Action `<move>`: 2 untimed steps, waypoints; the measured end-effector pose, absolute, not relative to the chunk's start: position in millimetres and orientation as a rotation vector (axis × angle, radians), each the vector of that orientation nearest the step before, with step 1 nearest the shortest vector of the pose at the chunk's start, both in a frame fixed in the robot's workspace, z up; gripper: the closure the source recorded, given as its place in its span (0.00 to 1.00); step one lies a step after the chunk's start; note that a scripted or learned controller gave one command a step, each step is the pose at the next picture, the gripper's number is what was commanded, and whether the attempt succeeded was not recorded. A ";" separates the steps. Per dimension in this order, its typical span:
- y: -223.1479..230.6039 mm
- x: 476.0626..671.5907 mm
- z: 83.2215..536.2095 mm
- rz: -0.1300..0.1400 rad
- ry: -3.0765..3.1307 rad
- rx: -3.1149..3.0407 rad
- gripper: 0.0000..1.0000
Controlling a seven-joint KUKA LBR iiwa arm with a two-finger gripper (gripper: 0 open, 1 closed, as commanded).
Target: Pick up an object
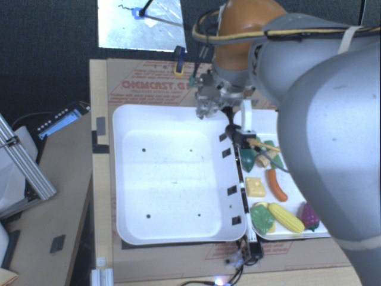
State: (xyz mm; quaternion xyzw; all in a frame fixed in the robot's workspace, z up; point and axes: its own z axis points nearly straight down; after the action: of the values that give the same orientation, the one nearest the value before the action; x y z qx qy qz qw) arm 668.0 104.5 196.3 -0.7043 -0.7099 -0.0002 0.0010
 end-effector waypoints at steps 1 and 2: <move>101.1 636.1 193.0 0.001 -2.221 -2.221 1.00; 188.4 654.7 164.1 -0.005 -2.232 -2.208 1.00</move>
State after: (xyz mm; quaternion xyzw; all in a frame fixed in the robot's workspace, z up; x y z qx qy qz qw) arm 654.7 188.4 164.1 -0.7032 -0.7110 -0.0017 0.0010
